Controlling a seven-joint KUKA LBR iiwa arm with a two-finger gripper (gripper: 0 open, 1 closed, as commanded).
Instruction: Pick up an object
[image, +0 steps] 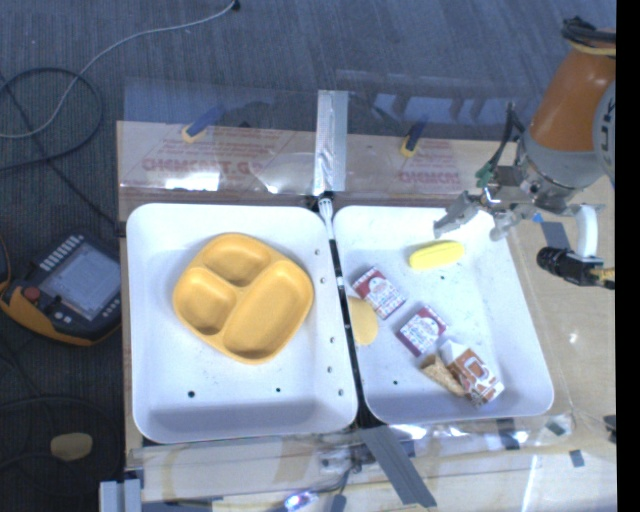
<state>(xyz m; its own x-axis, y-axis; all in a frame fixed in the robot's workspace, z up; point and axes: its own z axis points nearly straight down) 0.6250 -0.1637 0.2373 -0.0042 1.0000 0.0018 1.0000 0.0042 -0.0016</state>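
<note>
Two bins (140, 300): divided yellow tray (243, 296) left; packets right.
End effector (470, 213): fingers spread apart, clamped on nothing, upper right bin.
Yellow block (437, 256): just below it.
Handling: probably light, smooth; grip across narrow sides.

Arm (580, 95): broad orange band, grey wrist below. Gripper (468, 215) metallic grey, thin dark cables; black cylinder on near side.

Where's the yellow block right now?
The yellow block lies in the right bin, near its far edge, just below the gripper and up-right of the nearest red packet.
</note>
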